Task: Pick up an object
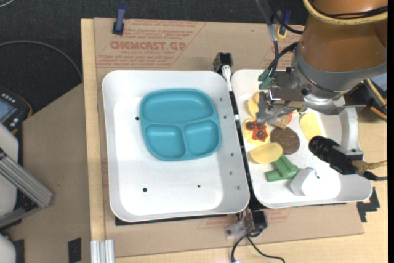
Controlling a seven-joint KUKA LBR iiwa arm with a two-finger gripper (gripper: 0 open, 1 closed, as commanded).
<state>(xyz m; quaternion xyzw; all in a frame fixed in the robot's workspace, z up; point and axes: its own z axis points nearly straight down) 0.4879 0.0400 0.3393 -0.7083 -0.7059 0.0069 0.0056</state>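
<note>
The right bin [326, 196] holds several small objects. A red piece [255, 130] lies near its left wall, beside a brown disc [285, 140]. A yellow slice [265, 153], a green piece [281, 170] and a pale grey block [301, 182] lie nearer the front. Another yellow piece [309, 126] sits further right, and a small yellow one [253, 106] is at the back left. My gripper [266, 115] hangs low over the bin's left part, just above the red piece and the brown disc. The arm's body hides the back of the bin.
The left bin [123, 157] holds a teal divided plate [180, 123]. A black divider rail [234, 114] runs between the bins. A black cylinder [331, 154] with a cable juts over the right bin's right side. Blue clamps [119, 18] sit at the board's back edge.
</note>
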